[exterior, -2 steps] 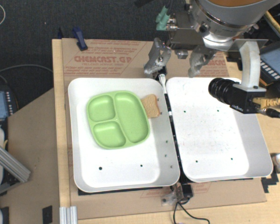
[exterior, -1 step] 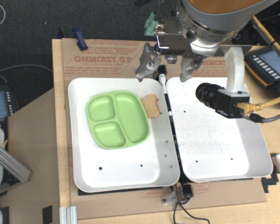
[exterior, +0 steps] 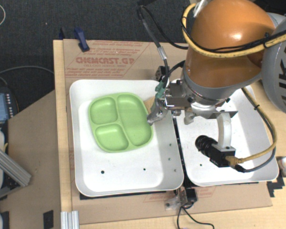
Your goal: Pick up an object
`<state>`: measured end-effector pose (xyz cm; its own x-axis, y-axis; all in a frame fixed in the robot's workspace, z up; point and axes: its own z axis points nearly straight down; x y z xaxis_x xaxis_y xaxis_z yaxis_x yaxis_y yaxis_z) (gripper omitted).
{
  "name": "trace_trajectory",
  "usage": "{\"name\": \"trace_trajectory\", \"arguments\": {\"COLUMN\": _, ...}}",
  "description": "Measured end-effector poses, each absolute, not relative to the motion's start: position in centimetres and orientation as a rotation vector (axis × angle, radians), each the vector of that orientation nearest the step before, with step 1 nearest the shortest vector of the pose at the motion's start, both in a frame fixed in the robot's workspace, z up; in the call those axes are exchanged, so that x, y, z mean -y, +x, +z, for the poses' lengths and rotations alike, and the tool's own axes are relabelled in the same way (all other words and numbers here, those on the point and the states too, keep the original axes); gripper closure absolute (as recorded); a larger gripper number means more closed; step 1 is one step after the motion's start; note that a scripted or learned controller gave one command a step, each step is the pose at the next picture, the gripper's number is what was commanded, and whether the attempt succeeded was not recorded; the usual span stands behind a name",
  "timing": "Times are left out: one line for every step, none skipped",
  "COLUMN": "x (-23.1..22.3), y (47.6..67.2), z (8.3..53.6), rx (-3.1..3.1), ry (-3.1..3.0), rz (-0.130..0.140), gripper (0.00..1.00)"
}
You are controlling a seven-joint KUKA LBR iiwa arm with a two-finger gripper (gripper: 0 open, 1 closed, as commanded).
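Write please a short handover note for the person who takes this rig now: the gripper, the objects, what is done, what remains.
Gripper: low at the right edge of the green divided plate; whether it is open or shut cannot be seen.
Objects: the plate lies flat in the left bin, toward its back.
Done: the arm has reached the plate; nothing is seen lifted.
Left: grasp the plate's rim and lift it from the bin.

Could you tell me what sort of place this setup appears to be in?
Probably a robotics lab bench: a KUKA arm reaches over two white bins, one holding a green divided plate, with loose cables around.
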<state>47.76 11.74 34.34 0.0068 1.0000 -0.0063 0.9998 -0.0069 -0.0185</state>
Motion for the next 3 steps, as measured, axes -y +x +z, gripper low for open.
{"name": "trace_trajectory", "arguments": {"x": -12.1, "y": 48.0, "z": 36.3, "rx": 2.22, "ry": -2.225, "rz": -0.005, "gripper": 1.0}}
{"name": "trace_trajectory", "arguments": {"x": -17.8, "y": 47.9, "z": 40.1, "rx": 2.229, "ry": -2.216, "rz": -0.009, "gripper": 1.0}}
{"name": "trace_trajectory", "arguments": {"x": -11.4, "y": 47.9, "z": 38.2, "rx": 2.212, "ry": -2.229, "rz": 0.008, "gripper": 1.0}}
